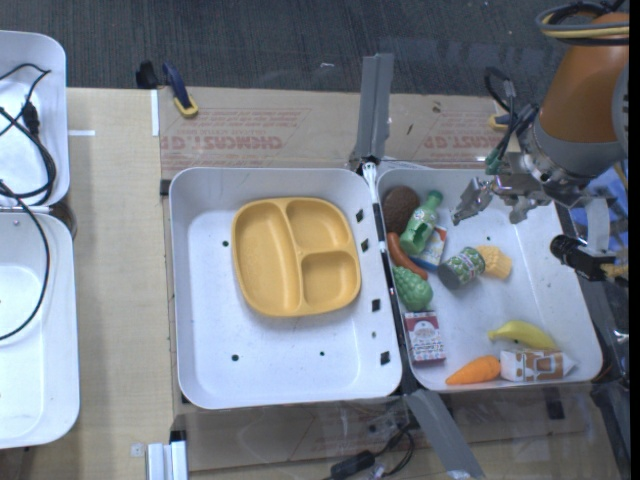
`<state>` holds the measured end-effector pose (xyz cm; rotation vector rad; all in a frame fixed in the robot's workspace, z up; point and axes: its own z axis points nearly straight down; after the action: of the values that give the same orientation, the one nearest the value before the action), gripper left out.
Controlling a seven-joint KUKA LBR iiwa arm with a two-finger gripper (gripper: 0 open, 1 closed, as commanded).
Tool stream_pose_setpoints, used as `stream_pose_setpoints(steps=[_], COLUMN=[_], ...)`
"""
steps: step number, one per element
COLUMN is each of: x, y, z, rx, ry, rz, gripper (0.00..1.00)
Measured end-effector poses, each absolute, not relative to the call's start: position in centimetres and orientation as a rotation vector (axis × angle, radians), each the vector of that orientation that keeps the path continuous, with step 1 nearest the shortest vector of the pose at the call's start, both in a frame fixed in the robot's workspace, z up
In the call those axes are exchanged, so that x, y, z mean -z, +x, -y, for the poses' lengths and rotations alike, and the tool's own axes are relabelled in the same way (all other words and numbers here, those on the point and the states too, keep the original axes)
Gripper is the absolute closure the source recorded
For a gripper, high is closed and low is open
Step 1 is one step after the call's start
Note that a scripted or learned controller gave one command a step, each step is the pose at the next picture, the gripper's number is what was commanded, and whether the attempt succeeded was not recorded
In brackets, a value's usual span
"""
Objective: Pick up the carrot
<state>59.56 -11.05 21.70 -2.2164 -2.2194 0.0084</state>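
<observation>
The carrot (472,370) is small and orange and lies at the near edge of the right bin (570,308), just left of a small milk carton (535,365). My gripper (493,208) hangs over the far part of that bin, well beyond the carrot. Its fingers are spread open with nothing between them.
The right bin also holds a banana (520,334), a corn cob (492,261), a can (460,268), a green bottle (422,220), a brown ball (400,206), a green vegetable (412,288) and a red box (425,336). A yellow divided plate (296,256) lies in the left bin (200,318).
</observation>
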Motion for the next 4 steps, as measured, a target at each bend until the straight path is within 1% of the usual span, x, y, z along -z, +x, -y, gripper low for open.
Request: stream_pose_setpoints(steps=[1, 2, 3, 4], x=[-20.7, -13.1, -18.3, -13.6], y=[56.5, 47.8, 50.1, 47.8], z=[13.6, 16.1, 12.5, 16.4], rx=[-0.005, -0.002, -0.001, 0.0], ry=[-1.937, -1.627, -1.428, -1.233], rz=[2.468, 2.681, 2.796, 2.884], gripper=[0.0, 0.0, 0.0, 0.0])
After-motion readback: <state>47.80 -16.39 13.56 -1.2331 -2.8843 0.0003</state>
